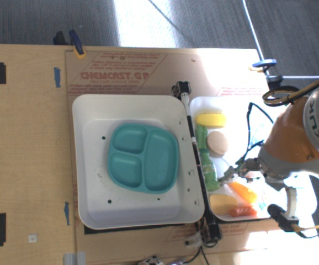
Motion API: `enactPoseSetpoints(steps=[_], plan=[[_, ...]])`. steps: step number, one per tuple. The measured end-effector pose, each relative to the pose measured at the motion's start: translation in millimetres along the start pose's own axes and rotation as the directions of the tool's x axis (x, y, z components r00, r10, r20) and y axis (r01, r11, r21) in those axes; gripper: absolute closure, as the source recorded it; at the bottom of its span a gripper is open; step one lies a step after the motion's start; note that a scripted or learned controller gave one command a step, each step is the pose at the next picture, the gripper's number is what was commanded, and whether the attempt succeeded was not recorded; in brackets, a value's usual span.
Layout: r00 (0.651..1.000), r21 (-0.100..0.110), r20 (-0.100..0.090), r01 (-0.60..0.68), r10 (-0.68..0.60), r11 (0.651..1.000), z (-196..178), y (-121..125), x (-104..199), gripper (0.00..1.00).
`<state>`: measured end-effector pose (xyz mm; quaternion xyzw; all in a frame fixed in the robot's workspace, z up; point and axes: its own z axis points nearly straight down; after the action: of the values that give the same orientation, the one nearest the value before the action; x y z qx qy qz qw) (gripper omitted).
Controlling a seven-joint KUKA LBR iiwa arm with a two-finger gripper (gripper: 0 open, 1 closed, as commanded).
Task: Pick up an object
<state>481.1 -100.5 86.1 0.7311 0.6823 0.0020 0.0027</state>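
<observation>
Honestly couldn't tell how my fingers point(229, 174) were set, hovering by the orange carrot point(242, 192) in the right bin point(238, 103); it looked light, hard, slippery plastic, so mid-body seemed best.

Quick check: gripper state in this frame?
Gripper: low in the right bin among the items; open or shut cannot be told.

Robotics lab: cardboard-covered worktop point(27, 148) with blue tape marks point(57, 77), clamps point(76, 43), two white bins point(88, 120), loose cabling point(253, 126), grey carpet floor point(49, 10).
</observation>
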Motion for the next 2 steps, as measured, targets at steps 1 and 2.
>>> enactPoseSetpoints(steps=[1,2], plan=[[0.942,0.003,0.000,0.335,-0.335,0.942,-0.2,-0.5,-4.0,0.00],[0.783,0.002,-0.001,0.623,-0.623,0.783,-0.3,0.1,-10.1,0.00]])
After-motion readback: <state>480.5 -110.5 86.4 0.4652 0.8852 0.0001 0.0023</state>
